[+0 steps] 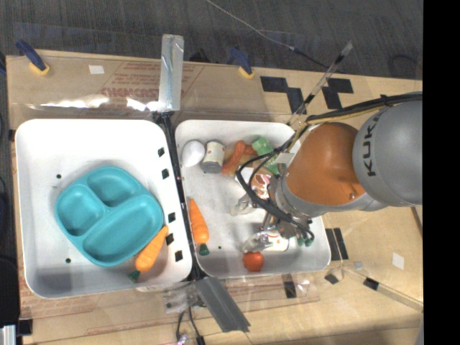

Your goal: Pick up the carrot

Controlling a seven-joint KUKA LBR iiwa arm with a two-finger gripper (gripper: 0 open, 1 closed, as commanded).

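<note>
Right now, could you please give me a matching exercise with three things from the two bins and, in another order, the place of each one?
Things:
1. blue divided plate
2. white egg
3. red tomato

Places:
A. near edge of the right bin
B. middle of the left bin
C. far left corner of the right bin

Pairs: 1-B, 2-C, 3-A

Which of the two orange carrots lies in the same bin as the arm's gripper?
The orange carrot along the right bin's left wall; the other carrot lies beside the teal plate.
</note>
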